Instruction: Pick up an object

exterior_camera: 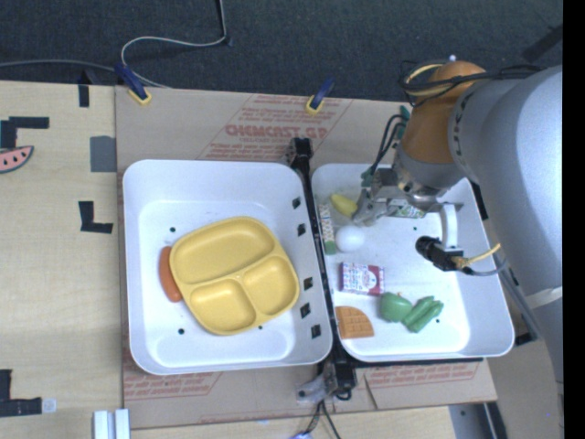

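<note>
**Pincer low in the right bin, small items crowded beside it**

A cardboard-covered table carries two shallow white bins side by side, with dark carpet beyond its far edge. The arm reaches into the right bin, and the pincer hangs low over that bin's far left corner. Its tip is lost in clutter and wrist hardware, so whether it is apart, together or clamped on something cannot be told.

The relation that matters is how close the nearest candidates lie. A small yellow piece sits just beside the pincer, on its side toward the bin divider. A white ball lies near it too, a little toward the camera and still on the divider side. Either looks within reach of a short drop, and the ball has no long axis to line up with.

Further toward the near rim from the pincer lie a pink-and-white carton, a green toy and an orange waffle piece. Well apart, across the divider, the left bin holds a yellow divided plate with an orange item partly under its edge.
</note>
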Controlling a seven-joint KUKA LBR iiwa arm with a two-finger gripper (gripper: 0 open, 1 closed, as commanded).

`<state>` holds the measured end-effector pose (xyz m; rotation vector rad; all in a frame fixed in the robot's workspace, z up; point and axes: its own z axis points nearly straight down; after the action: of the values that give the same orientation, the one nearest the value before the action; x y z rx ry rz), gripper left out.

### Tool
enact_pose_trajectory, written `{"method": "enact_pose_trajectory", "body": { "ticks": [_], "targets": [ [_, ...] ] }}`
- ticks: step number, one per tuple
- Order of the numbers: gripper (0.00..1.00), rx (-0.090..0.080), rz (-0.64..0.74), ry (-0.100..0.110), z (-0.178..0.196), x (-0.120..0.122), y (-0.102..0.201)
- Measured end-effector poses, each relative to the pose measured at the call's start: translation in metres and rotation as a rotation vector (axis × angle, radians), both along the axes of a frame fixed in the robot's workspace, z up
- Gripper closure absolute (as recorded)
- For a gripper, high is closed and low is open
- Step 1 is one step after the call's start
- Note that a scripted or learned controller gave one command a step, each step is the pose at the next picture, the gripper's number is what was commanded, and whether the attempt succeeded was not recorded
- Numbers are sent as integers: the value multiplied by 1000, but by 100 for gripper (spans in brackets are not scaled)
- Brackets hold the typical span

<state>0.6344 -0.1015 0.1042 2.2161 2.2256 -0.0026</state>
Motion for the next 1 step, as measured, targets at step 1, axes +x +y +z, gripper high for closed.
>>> {"method": "enact_pose_trajectory", "body": {
  "ticks": [1],
  "targets": [
    [0, 0, 0, 0, 0, 0, 0]
  ]
}}
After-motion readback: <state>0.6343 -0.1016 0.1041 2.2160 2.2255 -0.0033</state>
